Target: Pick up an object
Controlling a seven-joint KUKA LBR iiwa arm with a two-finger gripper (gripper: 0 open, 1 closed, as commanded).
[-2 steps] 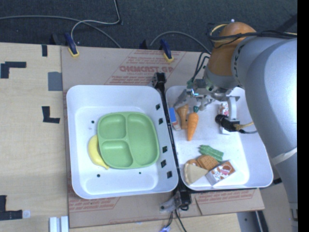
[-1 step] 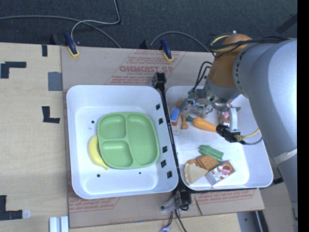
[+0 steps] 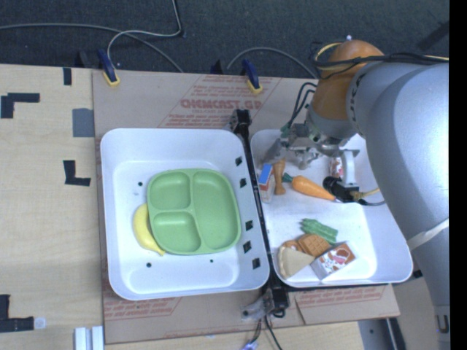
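— Where am I running this from the feed?
— I'd say a robotics lab: a grey KUKA arm point(image 3: 408, 137) over two shallow white plastic bins point(image 3: 117, 195), clamped cardboard sheet point(image 3: 190, 104), loose cables point(image 3: 146, 39), black tape marks point(image 3: 73, 173).

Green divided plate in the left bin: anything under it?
A yellow banana pokes out from under the green plate's left edge; its remaining length is covered. What else, if anything, lies beneath the plate is hidden. The plate's three compartments hold nothing.
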